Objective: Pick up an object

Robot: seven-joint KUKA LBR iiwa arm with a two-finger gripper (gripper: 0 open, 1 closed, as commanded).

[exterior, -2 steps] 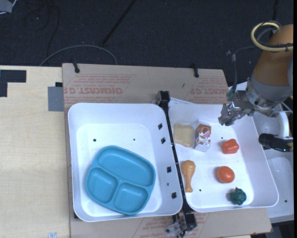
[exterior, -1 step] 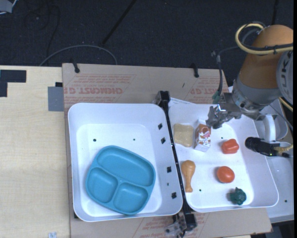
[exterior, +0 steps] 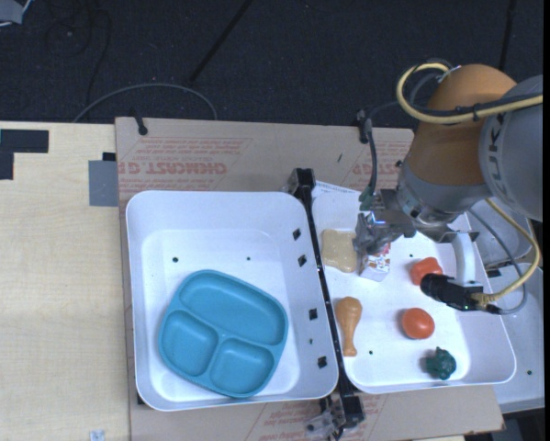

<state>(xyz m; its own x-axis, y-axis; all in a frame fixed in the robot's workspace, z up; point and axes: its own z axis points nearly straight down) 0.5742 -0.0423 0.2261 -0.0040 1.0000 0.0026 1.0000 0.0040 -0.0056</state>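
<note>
Camera view: gripper [exterior: 377, 246] low in right bin [exterior: 495, 361], jaw state unclear; small carton [exterior: 378, 264] beneath, nothing lifted yet.

Two white bins [exterior: 146, 246], one blue plate [exterior: 222, 333], two tomatoes [exterior: 418, 322] (red), one drumstick [exterior: 348, 323], one green piece [exterior: 441, 364].
</note>
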